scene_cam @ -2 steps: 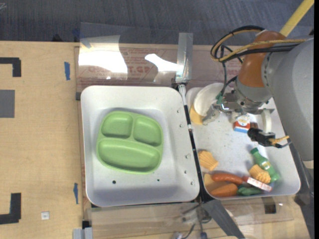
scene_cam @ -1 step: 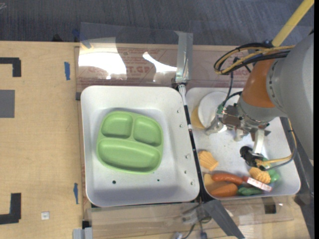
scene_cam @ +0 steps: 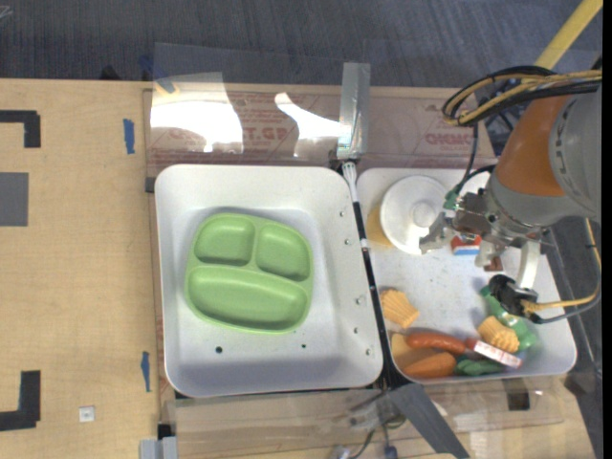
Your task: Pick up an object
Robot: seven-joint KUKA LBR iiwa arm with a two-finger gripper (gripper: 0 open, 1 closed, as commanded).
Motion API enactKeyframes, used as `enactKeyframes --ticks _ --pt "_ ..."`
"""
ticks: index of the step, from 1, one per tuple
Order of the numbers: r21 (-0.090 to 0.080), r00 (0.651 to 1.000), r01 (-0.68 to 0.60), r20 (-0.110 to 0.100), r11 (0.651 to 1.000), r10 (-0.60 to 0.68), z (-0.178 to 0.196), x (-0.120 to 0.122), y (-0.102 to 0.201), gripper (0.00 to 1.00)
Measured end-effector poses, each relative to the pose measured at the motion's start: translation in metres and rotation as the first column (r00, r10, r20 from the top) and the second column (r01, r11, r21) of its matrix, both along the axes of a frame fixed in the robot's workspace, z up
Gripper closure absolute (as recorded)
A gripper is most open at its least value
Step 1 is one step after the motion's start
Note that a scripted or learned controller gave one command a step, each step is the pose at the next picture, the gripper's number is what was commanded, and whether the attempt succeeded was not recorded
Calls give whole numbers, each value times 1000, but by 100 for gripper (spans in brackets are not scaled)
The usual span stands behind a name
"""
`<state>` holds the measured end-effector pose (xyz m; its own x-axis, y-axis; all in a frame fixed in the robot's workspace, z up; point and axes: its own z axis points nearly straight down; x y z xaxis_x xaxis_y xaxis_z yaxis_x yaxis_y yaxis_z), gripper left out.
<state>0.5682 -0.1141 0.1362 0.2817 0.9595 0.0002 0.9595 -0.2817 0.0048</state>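
My gripper [scene_cam: 467, 231] hangs low over the upper middle of the right bin [scene_cam: 564, 357], just right of a white round dish [scene_cam: 411, 213]. A small red and blue thing [scene_cam: 466, 248] shows right beneath it; whether it is gripped is not visible. Along the bin's front lie a yellow ridged piece [scene_cam: 399, 306], a red sausage [scene_cam: 440, 340], an orange carrot-like piece [scene_cam: 428, 362] and a yellow corn-like piece [scene_cam: 496, 333] with green bits [scene_cam: 497, 306] beside it.
The left bin [scene_cam: 177, 256] holds a green divided plate [scene_cam: 251, 271]. The ridge between the two bins [scene_cam: 368, 275] runs just left of the yellow piece. Bare white floor lies in the right bin's middle [scene_cam: 440, 280].
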Motion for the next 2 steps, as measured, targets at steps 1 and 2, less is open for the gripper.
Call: enactKeyframes --ticks 1,2 --pt "1 945 326 -9 945 -326 -47 -35 9 0" --pt "7 684 730 1 684 -730 -48 -86 14 0"
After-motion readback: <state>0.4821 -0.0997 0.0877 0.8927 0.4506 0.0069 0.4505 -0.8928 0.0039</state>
